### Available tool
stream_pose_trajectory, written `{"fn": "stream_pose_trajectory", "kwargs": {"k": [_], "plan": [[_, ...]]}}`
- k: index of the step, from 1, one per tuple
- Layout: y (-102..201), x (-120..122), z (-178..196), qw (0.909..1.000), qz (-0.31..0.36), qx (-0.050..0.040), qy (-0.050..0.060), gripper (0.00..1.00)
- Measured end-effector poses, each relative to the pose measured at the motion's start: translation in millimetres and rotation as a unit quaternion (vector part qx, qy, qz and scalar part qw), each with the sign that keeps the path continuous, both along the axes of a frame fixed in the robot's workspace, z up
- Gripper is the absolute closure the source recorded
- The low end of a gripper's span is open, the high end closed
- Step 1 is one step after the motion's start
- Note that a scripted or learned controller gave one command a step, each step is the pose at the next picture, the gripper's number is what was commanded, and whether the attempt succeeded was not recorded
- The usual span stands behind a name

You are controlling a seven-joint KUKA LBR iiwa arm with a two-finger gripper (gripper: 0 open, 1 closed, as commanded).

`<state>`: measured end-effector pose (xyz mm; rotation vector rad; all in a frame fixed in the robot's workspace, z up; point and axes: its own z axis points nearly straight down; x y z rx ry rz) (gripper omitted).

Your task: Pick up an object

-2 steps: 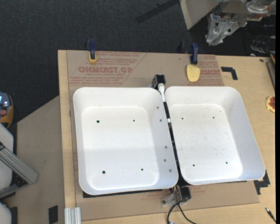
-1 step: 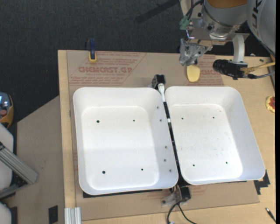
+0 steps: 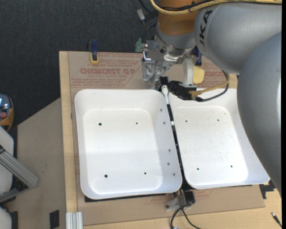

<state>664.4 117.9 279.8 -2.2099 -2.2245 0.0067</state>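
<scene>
gripper [image 3: 154, 74] sits at the far edge of the bench, above the back rim where the two bins meet, over the brown board [image 3: 116, 69] with red lettering. fingers point down at the board; cannot tell if they're apart or together, and nothing visible between them. can't make out any object to pick: left bin [image 3: 87, 134] and right bin [image 3: 223, 147] show bare white floors with small dark dots. grey arm with orange band [image 3: 178, 11] comes in from top right. blue-and-yellow clamp [image 3: 94, 50] on the board's far-left edge.
</scene>
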Motion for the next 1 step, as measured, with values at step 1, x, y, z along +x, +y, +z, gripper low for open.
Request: {"fn": "stream_pose_trajectory", "kwargs": {"k": [1], "plan": [[-48.1,2.7,65.6,1.0000,-0.005,-0.0010,-0.007,1.00]]}}
